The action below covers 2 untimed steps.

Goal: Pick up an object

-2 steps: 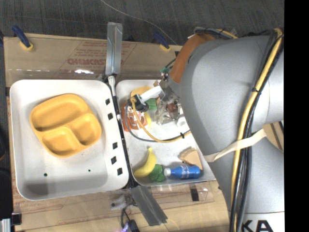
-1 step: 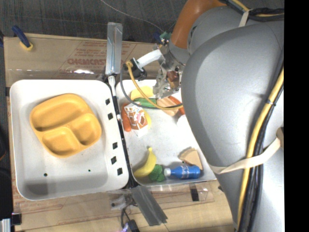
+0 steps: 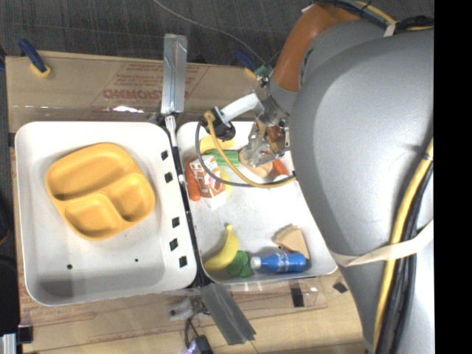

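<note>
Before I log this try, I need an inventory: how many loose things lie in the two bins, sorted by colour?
Yellow: 2, the divided tray in the left bin and the banana.
Blue: 1, the bottle.
Orange and white: 1, the carton.
Tan: 1, the wedge.
Green: 1, the piece beside the banana.
Total: 6. Things under the gripper are too hidden to count.

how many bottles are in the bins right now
1. A blue bottle lies on its side at the near edge of the right bin, beside the banana. The arm covers part of that bin, so another could be hidden.
</note>
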Motion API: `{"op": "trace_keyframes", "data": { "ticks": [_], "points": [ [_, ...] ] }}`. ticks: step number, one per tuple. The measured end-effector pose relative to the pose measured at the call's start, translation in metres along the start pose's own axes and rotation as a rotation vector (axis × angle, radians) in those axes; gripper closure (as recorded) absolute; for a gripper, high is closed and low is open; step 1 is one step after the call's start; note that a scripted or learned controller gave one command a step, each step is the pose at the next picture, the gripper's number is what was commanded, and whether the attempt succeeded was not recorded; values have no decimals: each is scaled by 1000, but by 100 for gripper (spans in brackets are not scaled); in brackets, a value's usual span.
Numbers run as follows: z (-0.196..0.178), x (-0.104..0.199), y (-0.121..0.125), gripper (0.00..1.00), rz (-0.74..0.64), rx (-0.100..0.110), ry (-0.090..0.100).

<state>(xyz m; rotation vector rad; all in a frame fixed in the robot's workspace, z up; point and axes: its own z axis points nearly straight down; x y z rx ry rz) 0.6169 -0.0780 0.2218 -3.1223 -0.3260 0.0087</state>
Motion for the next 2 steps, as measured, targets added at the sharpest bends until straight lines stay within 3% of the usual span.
{"op": "trace_keyframes", "data": {
  "ticks": [1,2],
  "points": [
    [19,16,66,100,-2,-1,0],
    [70,12,104,100,0,3,-5]
  ]
}}
